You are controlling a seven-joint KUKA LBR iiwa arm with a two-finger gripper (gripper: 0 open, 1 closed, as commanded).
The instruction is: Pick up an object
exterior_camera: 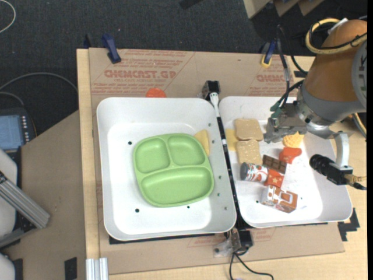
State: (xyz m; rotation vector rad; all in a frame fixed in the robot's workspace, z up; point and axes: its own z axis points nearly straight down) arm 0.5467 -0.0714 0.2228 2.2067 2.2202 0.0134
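L bin (111, 156): green divided tray (173, 169), yellow piece (202, 140) at its upper-right corner. R bin (332, 206): two tan bread slices (247, 129), red/white can (254, 172) on its side, brown bar (274, 163), red/white packet (279, 198), orange-red toy (289, 153). Gripper (280, 127) low over bin's upper middle, beside bread and yellow-orange item (293, 139); open vs closed — can't tell.

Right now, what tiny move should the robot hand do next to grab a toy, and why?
Probably a short drop straight down. The gripper hangs over the right bin, right by the yellow-orange toy and the tan toast piece. I see nothing held between its fingers, so lowering onto the nearest toy seems the best small step.
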